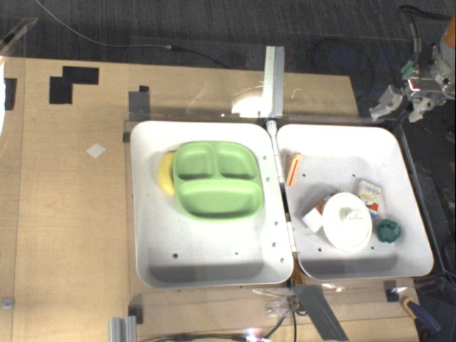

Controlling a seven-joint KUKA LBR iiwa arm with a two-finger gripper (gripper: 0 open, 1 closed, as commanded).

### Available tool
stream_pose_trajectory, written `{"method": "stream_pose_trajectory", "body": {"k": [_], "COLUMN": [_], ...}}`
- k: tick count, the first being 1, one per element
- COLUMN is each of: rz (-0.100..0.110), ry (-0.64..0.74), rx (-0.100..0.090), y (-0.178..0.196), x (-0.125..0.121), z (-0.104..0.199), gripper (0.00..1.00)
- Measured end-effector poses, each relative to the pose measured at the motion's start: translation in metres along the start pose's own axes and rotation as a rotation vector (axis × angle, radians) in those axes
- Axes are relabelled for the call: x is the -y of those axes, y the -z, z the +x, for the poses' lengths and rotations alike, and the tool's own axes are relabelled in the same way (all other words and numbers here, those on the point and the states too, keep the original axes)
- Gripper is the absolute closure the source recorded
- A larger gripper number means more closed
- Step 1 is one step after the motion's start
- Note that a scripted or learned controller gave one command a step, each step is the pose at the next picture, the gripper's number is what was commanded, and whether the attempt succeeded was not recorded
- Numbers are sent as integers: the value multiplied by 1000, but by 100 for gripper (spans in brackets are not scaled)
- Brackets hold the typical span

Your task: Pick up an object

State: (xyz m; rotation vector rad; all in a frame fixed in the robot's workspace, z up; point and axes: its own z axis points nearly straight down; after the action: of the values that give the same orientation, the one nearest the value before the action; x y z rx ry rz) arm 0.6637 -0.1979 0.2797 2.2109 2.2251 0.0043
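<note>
Two shallow white bins are sitting side by side on the wooden desk [64, 212]. The left bin [206, 262] is holding a green divided plate [216, 179], lying flat toward the bin's upper half, with a yellow object [165, 174] showing at its left edge, partly tucked under the plate. The right bin [399, 155] is holding several small things clustered toward its lower middle: a round white lid or dish [348, 221], a small white block [313, 219] touching its left side, a small printed packet [369, 193] just above and to its right, and a dark green lump [388, 231] just beside its right edge. A thin orange stick [292, 169] is lying near that bin's left wall, well apart from the cluster. The tool [410, 102] is hanging outside the bins, beyond the right bin's upper right corner, carrying nothing; whether its fingers are spread or pressed together cannot be told.
</note>
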Motion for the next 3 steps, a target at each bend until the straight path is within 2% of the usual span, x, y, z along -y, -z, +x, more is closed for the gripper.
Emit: {"method": "stream_pose_trajectory", "body": {"k": [1, 2, 3], "rz": [3, 3, 3], "ry": [-135, -161, -369], "rx": [0, -1, -1], "y": [-113, -133, -139], "x": [61, 151, 135], "z": [-7, 0, 40], "gripper": [0, 0, 0]}}
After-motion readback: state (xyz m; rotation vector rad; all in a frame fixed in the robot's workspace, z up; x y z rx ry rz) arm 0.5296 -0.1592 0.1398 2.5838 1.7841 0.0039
